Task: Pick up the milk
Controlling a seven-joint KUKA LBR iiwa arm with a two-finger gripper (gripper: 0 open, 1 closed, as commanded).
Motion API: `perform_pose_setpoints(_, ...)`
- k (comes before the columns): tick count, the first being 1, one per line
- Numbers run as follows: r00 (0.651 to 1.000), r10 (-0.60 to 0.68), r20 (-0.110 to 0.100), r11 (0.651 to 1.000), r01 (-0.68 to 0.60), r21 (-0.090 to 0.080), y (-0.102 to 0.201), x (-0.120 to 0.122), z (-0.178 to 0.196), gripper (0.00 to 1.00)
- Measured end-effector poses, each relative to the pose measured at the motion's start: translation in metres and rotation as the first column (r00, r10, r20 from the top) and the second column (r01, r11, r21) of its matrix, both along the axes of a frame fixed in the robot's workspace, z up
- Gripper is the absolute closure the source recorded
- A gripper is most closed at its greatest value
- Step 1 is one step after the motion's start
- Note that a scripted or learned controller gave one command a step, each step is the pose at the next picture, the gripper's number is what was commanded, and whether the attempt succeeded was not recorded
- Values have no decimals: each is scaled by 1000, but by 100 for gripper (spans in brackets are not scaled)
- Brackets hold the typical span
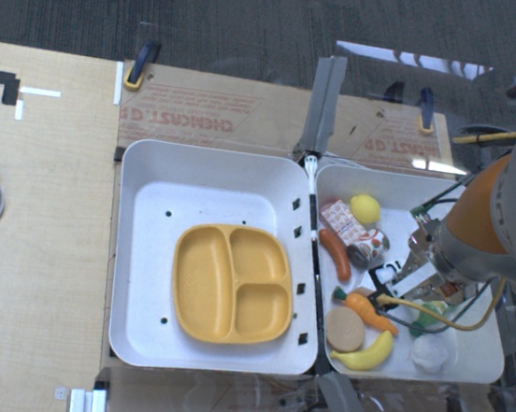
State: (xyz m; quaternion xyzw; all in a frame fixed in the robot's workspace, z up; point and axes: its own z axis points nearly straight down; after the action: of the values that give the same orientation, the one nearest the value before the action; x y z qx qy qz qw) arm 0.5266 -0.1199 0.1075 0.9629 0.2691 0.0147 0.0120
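Overhanging the right bin (467,373), the arm (482,220), its grip impossible to tell beside the carrot (372,310); milk (341,219) apart.

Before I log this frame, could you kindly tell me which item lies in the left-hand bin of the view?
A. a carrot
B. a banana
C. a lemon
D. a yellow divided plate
D: the yellow divided plate lies flat on the white floor of the left bin.
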Motion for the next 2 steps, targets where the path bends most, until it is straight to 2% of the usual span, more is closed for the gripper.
perform_pose_setpoints(1,949,-312,-38,950,312,13,76,-10,88,100)
perform_pose_setpoints(2,940,-338,-40,941,339,14,-14,-18,-17,100)
